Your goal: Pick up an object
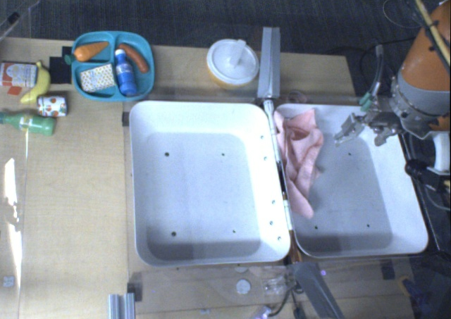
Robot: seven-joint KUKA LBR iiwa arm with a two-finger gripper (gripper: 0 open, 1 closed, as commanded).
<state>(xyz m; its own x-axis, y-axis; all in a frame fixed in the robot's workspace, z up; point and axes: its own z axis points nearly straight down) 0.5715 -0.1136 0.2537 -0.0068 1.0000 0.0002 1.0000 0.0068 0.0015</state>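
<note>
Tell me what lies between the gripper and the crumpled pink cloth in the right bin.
Bare white bin floor separates the gripper from the crumpled pink cloth, seen in the camera view.

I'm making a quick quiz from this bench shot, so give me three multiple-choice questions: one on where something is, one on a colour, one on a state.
1. Where does the pink cloth lie?
A. left bin
B. right bin, against its left wall
C. blue tray

2. What colour is the divided tray beyond the left bin?
A. blue
B. red
C. white

3. How is the cloth lying?
A. folded flat
B. crumpled in a long bunch
C. held by the gripper

Key: 1 B, it hugs the divider side of the right bin. 2 A, its rim is blue. 3 B, it is rumpled and the gripper sits apart from it.
</note>
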